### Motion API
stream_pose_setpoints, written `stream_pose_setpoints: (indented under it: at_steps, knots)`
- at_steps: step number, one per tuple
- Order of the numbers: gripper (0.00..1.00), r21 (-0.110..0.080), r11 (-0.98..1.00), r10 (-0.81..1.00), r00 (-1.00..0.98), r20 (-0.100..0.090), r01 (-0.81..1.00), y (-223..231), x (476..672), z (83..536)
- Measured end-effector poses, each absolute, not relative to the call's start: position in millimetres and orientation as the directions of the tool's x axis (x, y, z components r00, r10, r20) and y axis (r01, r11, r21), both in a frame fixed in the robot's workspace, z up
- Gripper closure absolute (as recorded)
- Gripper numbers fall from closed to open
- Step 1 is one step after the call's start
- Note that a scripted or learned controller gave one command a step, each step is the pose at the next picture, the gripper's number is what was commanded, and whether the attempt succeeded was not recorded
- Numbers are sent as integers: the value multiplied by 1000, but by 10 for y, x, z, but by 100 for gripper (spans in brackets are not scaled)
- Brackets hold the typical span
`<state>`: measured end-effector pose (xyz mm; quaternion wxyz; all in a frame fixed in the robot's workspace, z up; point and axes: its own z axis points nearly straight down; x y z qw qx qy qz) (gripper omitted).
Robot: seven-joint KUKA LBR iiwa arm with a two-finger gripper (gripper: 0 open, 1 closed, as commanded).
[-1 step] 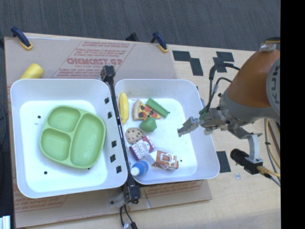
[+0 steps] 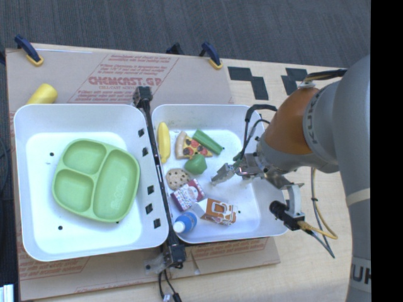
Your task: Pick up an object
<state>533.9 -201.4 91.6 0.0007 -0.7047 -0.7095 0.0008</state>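
Note:
The right bin [image 2: 252, 115] holds several toy foods: a yellow banana [image 2: 164, 141], a pizza slice [image 2: 188, 146], a long green piece [image 2: 208, 141], a round green piece [image 2: 196, 164], a cookie [image 2: 176, 178], a red-and-white packet [image 2: 187, 197], an orange carton [image 2: 219, 212] and a blue-capped bottle [image 2: 185, 223]. My gripper [image 2: 221, 173] hangs over the bin's middle right, just right of the round green piece and above the orange carton. Its metal fingers point left and nothing shows between them.
The left bin [image 2: 25, 124] carries a light green divided plate [image 2: 96, 179]. A yellow object [image 2: 43, 94] lies on the cardboard behind the left bin. Blue-and-yellow clamps [image 2: 211, 55] hold the cardboard's back edge. My arm covers the right bin's right rim.

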Motion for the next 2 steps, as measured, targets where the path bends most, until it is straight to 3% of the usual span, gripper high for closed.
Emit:
stream_pose_setpoints:
  at_steps: [1, 2]
  knots:
    - [0, 0, 5, 1000, -5, 1, 1000, -2106, 6163, 923]
    - [100, 0, 10, 1000, -10, 1, 1000, -2103, 6167, 1026]
